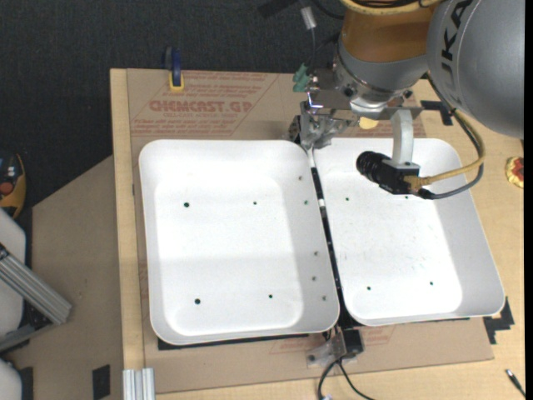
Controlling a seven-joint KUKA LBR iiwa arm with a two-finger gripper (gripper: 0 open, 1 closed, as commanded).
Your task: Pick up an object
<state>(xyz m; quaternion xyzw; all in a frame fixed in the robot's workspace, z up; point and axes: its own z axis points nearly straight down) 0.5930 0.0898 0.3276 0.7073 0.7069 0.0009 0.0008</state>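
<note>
My gripper [314, 130] hangs at the far end of the seam between the two bins, over the back rim of the left bin [218, 147] and right bin [433, 147]. The grey wrist with its orange band [385, 23] looms above it at the top right. The gripper's metal tip is small and partly covered by the wrist. A small tan bit [366, 124] peeks out under the wrist; I cannot tell whether it is a loose thing or part of the arm.
A black cylinder [385, 173] on a bracket with a tan cable [458, 173] hangs from the arm over the right bin's far part. Both bins rest on a brown board [208, 98] with a blue clamp [174, 63] at the back left.
</note>
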